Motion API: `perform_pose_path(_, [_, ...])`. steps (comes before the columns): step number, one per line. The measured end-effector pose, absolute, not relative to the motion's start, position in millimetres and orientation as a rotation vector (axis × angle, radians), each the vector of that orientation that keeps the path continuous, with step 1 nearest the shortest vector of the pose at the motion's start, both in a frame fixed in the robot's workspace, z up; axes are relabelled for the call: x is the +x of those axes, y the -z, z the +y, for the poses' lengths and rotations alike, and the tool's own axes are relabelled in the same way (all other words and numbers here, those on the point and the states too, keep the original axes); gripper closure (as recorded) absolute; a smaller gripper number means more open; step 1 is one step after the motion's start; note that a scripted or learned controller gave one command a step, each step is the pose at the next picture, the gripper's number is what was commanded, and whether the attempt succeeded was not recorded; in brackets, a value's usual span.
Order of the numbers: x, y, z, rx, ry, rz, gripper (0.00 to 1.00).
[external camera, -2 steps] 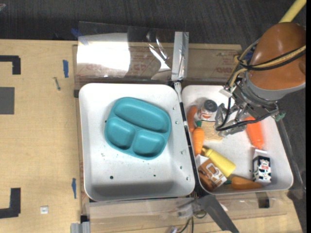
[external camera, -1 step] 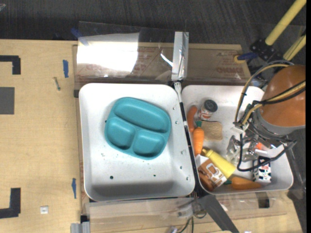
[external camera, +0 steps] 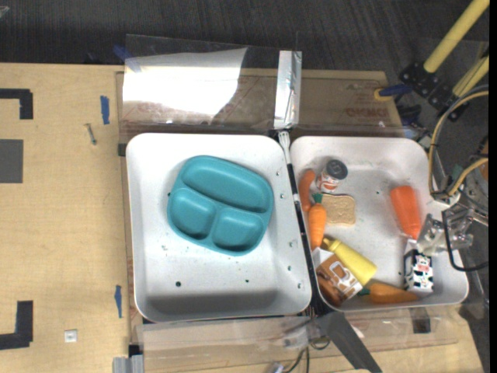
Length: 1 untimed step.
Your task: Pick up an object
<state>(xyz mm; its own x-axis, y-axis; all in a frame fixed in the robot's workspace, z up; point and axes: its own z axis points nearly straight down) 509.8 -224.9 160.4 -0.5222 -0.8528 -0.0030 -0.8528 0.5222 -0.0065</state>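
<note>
A teal divided plate (external camera: 220,204) lies in the left white bin (external camera: 144,239). The right white bin (external camera: 373,152) holds several small items. A small can (external camera: 335,173) stands near its far left, beside an orange carrot (external camera: 309,183). A toast slice (external camera: 339,210) and a second carrot (external camera: 318,224) lie just below them. A yellow bottle (external camera: 351,261) rests tilted over a brown packet (external camera: 339,278). Another carrot (external camera: 392,292) lies along the near wall. An orange-red piece (external camera: 405,210) and a white black-spotted carton (external camera: 420,271) sit at the right side.
A clear plastic sheet (external camera: 186,84) and a metal strip (external camera: 287,88) lie behind the bins. Cables and a metal fitting (external camera: 450,228) hang by the right bin's right rim. Yellow bars (external camera: 458,26) cross the top right corner.
</note>
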Motion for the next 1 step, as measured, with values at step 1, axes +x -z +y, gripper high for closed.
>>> perform_pose_path(1, [549.2,-98.2,-212.0,-1.873,0.001,2.513,1.00])
